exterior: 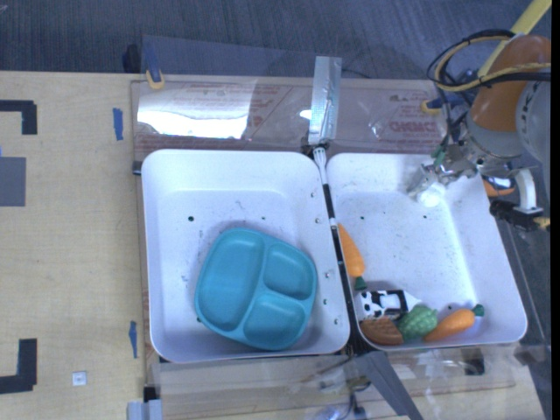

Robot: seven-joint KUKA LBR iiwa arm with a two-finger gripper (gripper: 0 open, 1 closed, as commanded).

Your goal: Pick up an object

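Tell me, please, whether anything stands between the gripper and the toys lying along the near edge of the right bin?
Nothing visible does. The gripper is over the far corner of the right bin, and the bare white floor lies between it and the toys at the near edge. The orange carrot lies off to the side, by the divider.

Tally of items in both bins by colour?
Orange: 2, the orange toy carrot by the divider and the orange toy carrot at the near wall
Blue: 1, the blue plastic divided tray
Green: 1, the green toy vegetable
Black-and-white: 1, the cow-patterned toy
Brown: 1, the brown toy
Total: 6
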